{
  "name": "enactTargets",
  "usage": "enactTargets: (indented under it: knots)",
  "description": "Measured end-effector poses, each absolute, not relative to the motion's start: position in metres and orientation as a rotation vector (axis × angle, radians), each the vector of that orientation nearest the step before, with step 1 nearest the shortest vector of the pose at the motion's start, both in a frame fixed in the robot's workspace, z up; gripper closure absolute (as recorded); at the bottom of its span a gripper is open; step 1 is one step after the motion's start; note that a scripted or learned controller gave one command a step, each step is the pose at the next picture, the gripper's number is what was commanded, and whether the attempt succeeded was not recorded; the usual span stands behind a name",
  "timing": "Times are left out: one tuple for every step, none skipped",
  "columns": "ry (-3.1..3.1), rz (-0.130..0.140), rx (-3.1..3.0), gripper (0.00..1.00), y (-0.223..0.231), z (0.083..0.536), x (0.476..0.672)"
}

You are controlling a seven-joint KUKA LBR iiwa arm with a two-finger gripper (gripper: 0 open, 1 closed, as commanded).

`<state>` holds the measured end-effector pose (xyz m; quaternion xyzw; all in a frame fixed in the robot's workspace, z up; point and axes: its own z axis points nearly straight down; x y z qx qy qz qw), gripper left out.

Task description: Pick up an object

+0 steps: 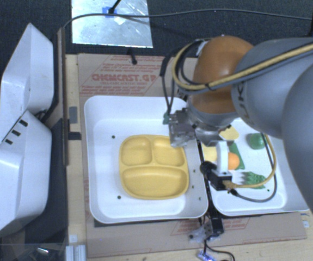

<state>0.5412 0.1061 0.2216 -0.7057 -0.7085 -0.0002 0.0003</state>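
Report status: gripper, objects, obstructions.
Gripper over the shallow left white bin's yellow divided plastic tray. Small orange and green objects in right bin, partly behind arm.

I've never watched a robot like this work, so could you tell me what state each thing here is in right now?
Yellow plastic divided tray: lying flat, right way up, compartments bare, in the left white bin.
Grey arm's gripper: low over the tray's upper right corner.
Small orange ball-like object: resting in the right white bin.
Green rounded piece: lying in the right bin.
Green spiky piece: lying flat in the right bin.
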Motion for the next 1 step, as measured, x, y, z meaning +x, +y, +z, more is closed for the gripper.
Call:
enactTargets:
  knots:
    - [-2.222,-0.001,-2.222,0.0,0.1039,0.2221,0.5418]
